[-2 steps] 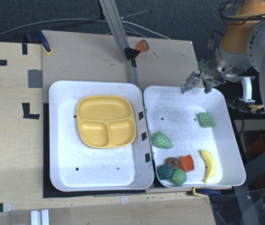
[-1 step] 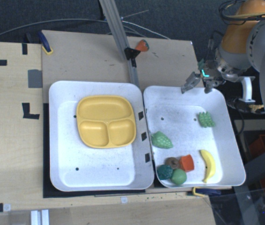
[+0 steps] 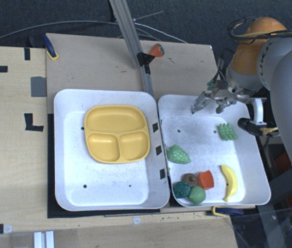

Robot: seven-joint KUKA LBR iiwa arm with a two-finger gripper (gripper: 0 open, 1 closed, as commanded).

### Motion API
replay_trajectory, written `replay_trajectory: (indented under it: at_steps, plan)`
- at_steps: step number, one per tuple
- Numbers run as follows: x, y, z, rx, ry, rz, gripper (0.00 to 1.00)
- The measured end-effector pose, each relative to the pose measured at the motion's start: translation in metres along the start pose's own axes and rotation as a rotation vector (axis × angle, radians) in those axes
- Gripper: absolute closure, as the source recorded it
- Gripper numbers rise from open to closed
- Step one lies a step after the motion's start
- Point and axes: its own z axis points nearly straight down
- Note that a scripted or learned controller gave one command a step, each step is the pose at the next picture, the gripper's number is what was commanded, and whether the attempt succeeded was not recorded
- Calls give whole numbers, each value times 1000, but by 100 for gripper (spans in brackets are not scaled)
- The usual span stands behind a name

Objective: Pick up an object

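Overhead slanted view of a bench (image 3: 187, 66) bearing 2 shallow white bins side by side. The left bin (image 3: 68, 190) holds 1 yellow divided plate (image 3: 117, 133) with 3 compartments, lying flat toward the bin's far half. The right bin (image 3: 249, 174) holds 7 small items: a light green leafy piece (image 3: 178, 154) beside its left wall; a dark green piece (image 3: 181, 190), a brown ring (image 3: 190, 179), a green ball (image 3: 197, 195) and a red block (image 3: 206, 180) clustered at the near edge; a yellow banana (image 3: 229, 182) right of that cluster; and a green bumpy piece (image 3: 227, 132) farther back. The gripper (image 3: 208, 104) hangs over the right bin's far edge, fingers spread, grasping nothing, well apart from every item.
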Motion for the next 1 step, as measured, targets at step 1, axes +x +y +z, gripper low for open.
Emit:
replay_trajectory:
  at_steps: [1]
  plan:
    - [1,0,48,-3,-1,0,0]
